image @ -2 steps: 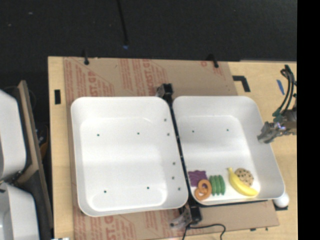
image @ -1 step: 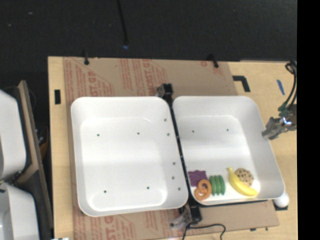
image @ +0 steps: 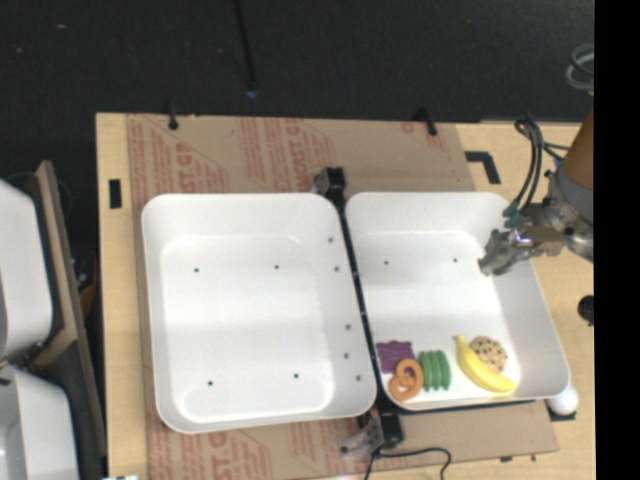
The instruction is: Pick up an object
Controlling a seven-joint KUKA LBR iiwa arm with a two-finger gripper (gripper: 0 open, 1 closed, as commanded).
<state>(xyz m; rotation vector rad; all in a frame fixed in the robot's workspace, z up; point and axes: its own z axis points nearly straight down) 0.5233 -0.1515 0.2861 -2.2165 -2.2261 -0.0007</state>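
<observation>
The claw (image: 497,259) is hovering at the right bin's (image: 420,218) three o'clock edge, its grip state seemingly indiscernible; banana (image: 482,370) is lying at five o'clock.

2 smooth, glossy white plastic bins (image: 250,298) on matt brown cardboard sheet (image: 240,158)

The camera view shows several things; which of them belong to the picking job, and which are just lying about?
For the job:
- end effector, over the right bin
- banana
- cookie
- green piece
- orange ring
- purple piece

Just lying about:
- left bin
- cardboard sheet under the bins
- black cable
</observation>
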